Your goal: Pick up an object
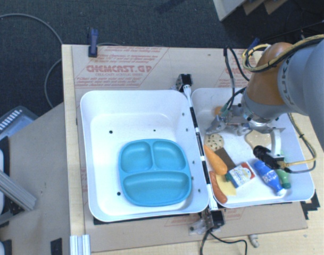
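Above the round speckled cookie (215,141), the metal tool (224,122) hangs, grip state unclear.

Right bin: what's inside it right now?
The right bin holds a cookie, a carrot, a small carton and a blue bottle. The arm covers its upper part, hiding anything underneath.

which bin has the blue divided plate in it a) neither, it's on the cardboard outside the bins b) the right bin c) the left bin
c, the blue divided plate lies flat on the floor of the left bin, while the right bin holds the small items such as the carrot and the cookie.
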Available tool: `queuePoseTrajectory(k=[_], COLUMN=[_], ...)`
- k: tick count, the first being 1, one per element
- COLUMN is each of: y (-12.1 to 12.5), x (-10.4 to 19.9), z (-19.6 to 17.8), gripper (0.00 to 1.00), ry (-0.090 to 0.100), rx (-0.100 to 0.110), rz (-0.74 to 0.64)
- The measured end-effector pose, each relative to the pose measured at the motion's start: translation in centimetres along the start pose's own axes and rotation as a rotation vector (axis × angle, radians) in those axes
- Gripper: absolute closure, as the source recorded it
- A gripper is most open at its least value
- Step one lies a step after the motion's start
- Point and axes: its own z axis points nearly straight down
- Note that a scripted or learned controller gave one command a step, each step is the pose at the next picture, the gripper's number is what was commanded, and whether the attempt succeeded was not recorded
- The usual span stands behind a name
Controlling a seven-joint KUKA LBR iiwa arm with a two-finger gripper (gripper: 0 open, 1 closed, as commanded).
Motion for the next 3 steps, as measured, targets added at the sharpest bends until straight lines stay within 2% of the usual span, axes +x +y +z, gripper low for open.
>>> queuePoseTrajectory(k=[1,2,3], y=[-4.8,-11.9,-8.4], x=[0.3,-1.2,-4.2], z=[0.0,0.2,0.2], gripper=[0.00,0.00,0.00], ry=[0.000,0.000,0.000], rx=[-0.002,0.006,0.004], rz=[0.001,0.001,0.000])
